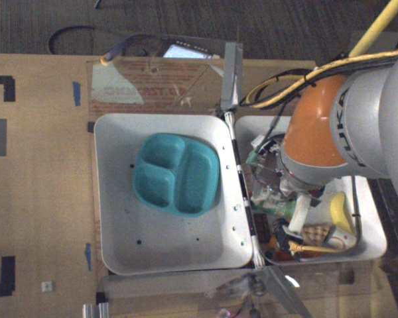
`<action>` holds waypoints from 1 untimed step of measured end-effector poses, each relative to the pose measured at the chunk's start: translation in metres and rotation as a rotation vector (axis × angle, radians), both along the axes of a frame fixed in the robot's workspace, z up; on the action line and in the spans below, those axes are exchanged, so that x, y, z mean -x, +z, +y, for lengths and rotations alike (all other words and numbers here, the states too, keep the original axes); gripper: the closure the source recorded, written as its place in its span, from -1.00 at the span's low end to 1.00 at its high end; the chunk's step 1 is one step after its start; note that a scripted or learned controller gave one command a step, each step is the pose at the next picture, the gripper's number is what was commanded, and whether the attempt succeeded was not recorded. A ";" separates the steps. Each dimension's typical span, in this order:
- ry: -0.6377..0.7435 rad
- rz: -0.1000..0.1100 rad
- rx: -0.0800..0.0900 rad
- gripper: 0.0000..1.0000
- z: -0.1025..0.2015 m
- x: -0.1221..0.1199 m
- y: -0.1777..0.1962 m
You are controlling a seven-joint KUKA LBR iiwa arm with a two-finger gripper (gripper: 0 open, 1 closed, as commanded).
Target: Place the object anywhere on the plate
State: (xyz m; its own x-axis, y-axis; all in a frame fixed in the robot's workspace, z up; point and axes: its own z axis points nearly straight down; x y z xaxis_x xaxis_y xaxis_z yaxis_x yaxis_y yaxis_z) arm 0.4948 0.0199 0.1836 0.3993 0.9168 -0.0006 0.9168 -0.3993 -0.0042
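Clutter is the main hazard in the camera view: the gripper (pixel 273 194) hangs low over the right bin (pixel 375 240), buried among a banana (pixel 340 211), a shell-like piece (pixel 317 232) and other crowded toys, and whether it is apart, together or clamped on anything I cannot tell, since the arm's orange band (pixel 315 128) hides it. Which toy is the task's object is unclear, so a grab could snag a neighbour or come up bare, while the teal plate (pixel 178 173) waits in the left bin (pixel 113 197), across the dividing walls a carried object could clip.
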 end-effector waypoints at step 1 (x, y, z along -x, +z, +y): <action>0.334 -0.001 -0.001 1.00 0.010 0.016 0.000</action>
